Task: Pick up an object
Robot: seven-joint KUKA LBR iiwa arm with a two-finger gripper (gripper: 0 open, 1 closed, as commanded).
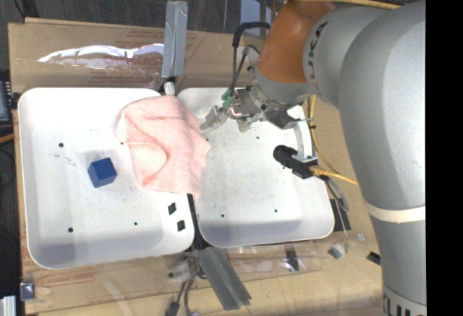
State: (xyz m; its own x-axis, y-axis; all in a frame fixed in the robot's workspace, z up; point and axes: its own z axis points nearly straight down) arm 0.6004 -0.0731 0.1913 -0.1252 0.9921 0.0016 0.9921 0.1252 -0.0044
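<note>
Here the fingers [215,118] sit low over the right bin [253,224], slightly parted and holding nothing. The pink towel [163,144], draped across both bins, lies just beside their tips; the blue cube [103,171] well beyond. Best descend onto the towel's nearest fold before closing.

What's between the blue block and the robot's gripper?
The pink cloth, draped over the edge where the two bins meet, lies between the block and the gripper in the camera view.

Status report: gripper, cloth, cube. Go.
Gripper over right bin, at the pink cloth's edge. Cloth draped across the divider. Blue cube alone in left bin.
</note>
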